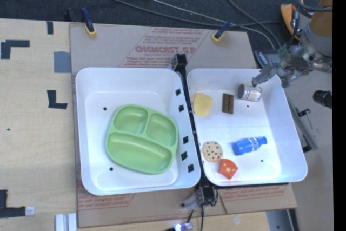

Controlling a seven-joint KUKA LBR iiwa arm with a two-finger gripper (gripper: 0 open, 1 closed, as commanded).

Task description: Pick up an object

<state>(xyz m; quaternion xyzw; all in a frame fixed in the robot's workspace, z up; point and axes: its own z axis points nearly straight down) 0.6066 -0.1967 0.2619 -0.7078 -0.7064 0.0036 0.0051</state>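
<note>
The right bin (286, 132) holds several small objects. A short silver can (250, 94) lies near its far right corner. A brown bar (228, 103) and a yellow lump (203, 104) lie to the can's left. Nearer the front are a round cookie (212, 151), a blue bottle (248, 145) on its side and a red wedge (227, 169). My gripper (271, 78) hangs over the bin's far right rim, just right of and above the can. Its fingers are spread open with nothing between them.
The left bin (86, 116) holds a green divided plate (142, 138). A black divider (185, 111) runs between the bins. Cables cross the dark floor behind the bench, and two blue-and-yellow clamps (86, 22) pin the cardboard sheet.
</note>
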